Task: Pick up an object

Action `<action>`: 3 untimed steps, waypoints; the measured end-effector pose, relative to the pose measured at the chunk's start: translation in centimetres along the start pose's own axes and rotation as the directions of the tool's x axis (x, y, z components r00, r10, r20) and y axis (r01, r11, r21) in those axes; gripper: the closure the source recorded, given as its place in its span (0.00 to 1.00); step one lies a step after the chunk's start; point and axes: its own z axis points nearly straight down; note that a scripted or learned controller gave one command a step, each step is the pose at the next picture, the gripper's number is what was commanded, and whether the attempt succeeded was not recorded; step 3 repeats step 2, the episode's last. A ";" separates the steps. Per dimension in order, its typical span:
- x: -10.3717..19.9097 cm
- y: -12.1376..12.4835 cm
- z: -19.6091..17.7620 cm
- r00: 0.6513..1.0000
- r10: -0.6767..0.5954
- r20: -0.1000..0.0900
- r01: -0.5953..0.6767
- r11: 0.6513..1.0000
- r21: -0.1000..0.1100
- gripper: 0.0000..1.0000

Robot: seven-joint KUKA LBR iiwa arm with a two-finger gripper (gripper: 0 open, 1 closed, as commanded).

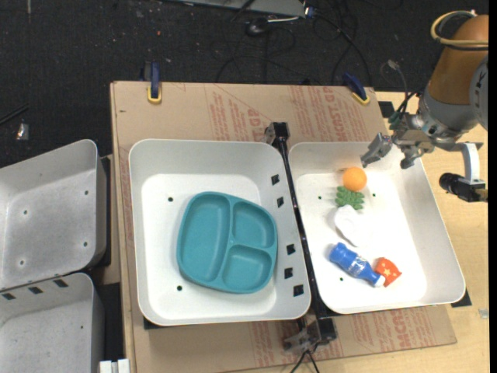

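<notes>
Tool point(392, 151) over far edge of right bin point(443, 239), fingers spread apart, gripping nothing. Orange ball point(354, 179) lies in the bin just left and near of the tool, touching green toy point(350, 198).

The arm point(458, 84) has a rounded orange-brown band above a grey metal wrist. Thin cables run along the wrist. Below it sits a silvery gripper point(394, 152) with two short, splayed grey fingers point(376, 151).
</notes>
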 end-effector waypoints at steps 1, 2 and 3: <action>-0.2 -0.8 6.1 1.000 0.000 -0.001 0.000 1.000 0.001 0.00; -0.2 -0.8 4.8 1.000 0.000 -0.002 0.000 1.000 0.007 1.00; -0.2 -0.8 4.8 1.000 0.000 -0.002 0.000 1.000 0.007 1.00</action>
